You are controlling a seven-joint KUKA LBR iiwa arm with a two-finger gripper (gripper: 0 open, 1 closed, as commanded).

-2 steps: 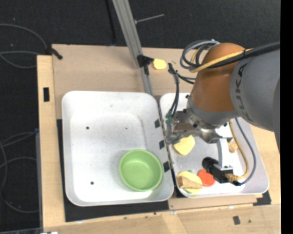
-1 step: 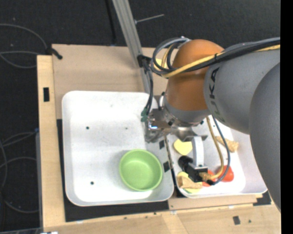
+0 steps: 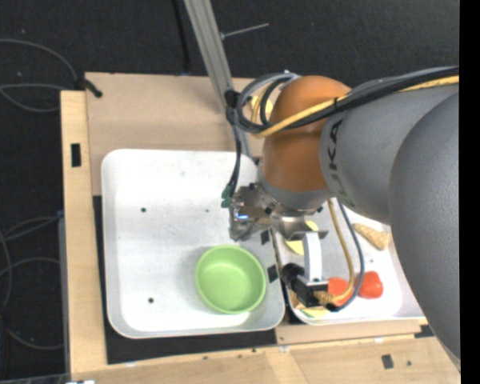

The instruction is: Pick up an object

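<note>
nothing lifted yet as far as the view shows: the green bowl (image 3: 230, 279) sits flat on the floor of the left bin (image 3: 144, 214), toward its near right corner, close to the divider between the bins. the arm (image 3: 304, 146) hangs over that divider, and the pincer (image 3: 248, 218) is low over the left bin, just above and beside the bowl's far rim. the wrist and cables hide the tips, so i cannot tell if the pincer is released or clenched, and nothing is seen held. the right bin (image 3: 384, 314) carries small stuff: an orange-red piece (image 3: 370, 286), a tan cone-like bit (image 3: 374, 234), something yellow (image 3: 296, 246), probably toys, partly behind the wrist.

left to do: close on a thing and raise it clear.

room: left bin is wide open on its left and far sides, so the pincer has free space there. tight spots are the bowl's near rim against the bin's front wall and the divider on the right. the bowl's thin rim is the likely grip edge.
</note>
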